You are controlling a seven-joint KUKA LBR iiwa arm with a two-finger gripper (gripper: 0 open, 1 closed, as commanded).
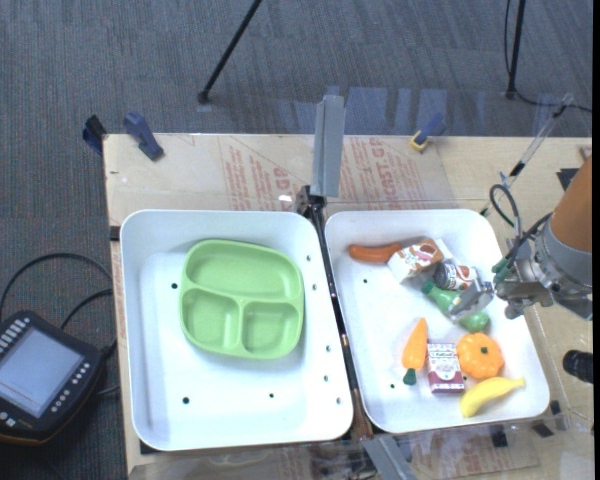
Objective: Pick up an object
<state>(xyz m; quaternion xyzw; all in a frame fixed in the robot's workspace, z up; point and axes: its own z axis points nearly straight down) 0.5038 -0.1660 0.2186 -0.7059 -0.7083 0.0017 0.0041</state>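
Camera view: green tray (244, 299) in left bin (145, 368)

Even, diffuse overhead lighting; white bins (140, 268) bright without harsh glare, shadows soft, carpet (100, 48) in upper frame dimmer, overall focus slightly soft.

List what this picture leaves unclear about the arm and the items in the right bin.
- End effector, camera view: finger state unreadable; it blurs into the dark clutter beneath.
- Green item: partly covered by the end effector, so its shape and any contact are unclear.
- Small packet: print too small to read.
- Arm: cut off by the right edge.
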